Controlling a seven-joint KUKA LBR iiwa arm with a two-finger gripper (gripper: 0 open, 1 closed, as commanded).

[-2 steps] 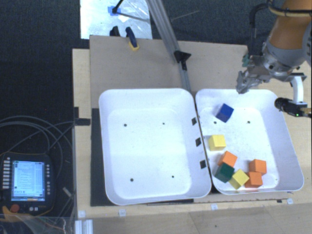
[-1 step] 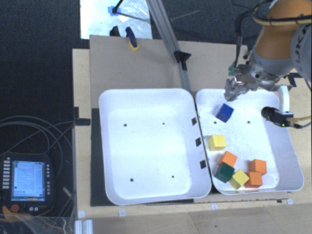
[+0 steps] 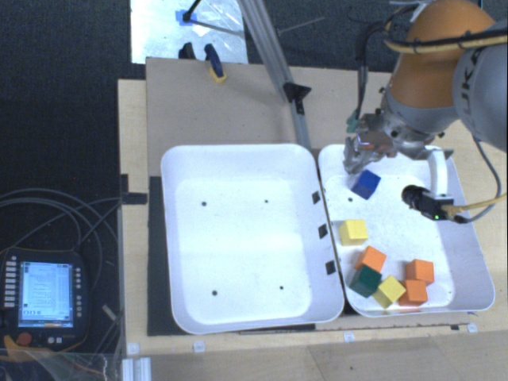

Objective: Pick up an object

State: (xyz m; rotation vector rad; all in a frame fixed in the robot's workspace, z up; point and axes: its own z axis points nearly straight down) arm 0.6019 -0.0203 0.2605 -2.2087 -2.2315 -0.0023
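Right bin (image 3: 468,248) holds yellow, orange, green cubes, blue cube (image 3: 366,185) just below end effector (image 3: 359,159), possibly touching, grip state unclear, left bin (image 3: 238,159) beside it.

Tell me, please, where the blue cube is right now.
The blue cube lies in the right bin, near its far end, just below the end effector and up from the yellow cube.

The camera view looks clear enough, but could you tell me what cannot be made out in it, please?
- Claw: fingers blurred, so a grip on the blue cube just below is unsure.
- Green cube: partly covered by an orange cube and a yellow cube.
- Handheld screen at left: text too small.
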